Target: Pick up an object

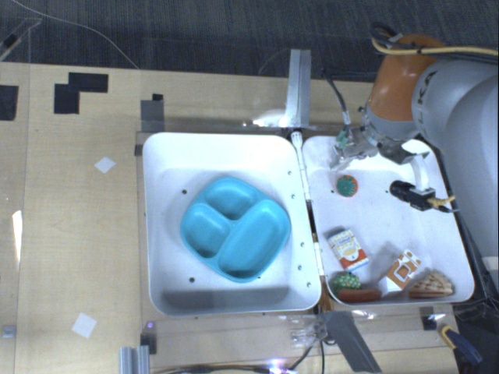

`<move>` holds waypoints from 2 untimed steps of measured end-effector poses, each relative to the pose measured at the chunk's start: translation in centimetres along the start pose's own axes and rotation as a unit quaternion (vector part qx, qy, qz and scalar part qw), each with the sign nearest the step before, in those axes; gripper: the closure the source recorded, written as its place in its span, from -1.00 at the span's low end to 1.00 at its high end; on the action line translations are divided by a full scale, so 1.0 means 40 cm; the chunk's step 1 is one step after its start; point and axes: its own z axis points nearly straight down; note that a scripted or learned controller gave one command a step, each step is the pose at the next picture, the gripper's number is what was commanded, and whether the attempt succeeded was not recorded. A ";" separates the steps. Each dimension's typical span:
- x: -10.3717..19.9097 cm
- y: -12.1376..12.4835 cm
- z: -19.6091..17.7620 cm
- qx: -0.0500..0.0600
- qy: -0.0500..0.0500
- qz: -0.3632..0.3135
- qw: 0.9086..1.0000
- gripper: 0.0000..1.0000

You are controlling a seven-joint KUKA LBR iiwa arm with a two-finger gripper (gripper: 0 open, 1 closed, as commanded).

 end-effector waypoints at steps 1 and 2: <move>0.004 -0.001 0.002 0.002 0.001 -0.001 1.000 -1.00; -0.056 -0.124 0.037 0.003 0.002 -0.047 0.999 -1.00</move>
